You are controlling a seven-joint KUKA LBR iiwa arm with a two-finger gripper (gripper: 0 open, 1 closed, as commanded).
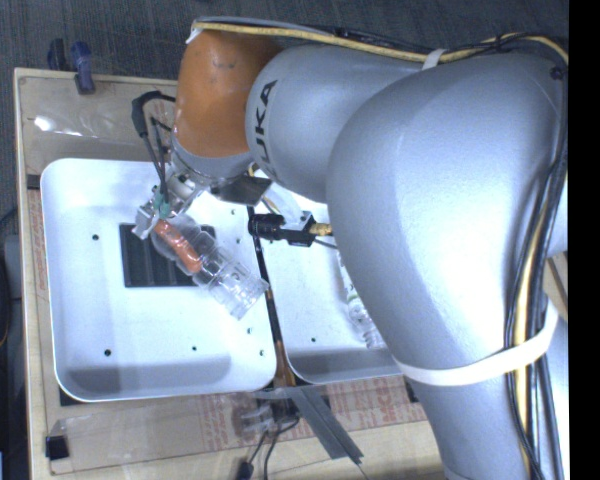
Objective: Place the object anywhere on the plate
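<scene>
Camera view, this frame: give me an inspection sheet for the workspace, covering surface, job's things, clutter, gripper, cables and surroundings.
Surface: wooden bench bearing two white bins; left bin in full view, right bin mostly covered by the arm.
Job's things: dark rectangular plate on the left bin's floor; an orange object sits at the gripper, over the plate's right edge.
Clutter: nothing seen.
Gripper: clear-plastic gripper angled over the left bin; finger state cannot be told.
Cables: black cable looping beside the orange band; yellow and black cables along the arm.
Surroundings: dark carpet; blue clamp at the bench's corner.
</scene>
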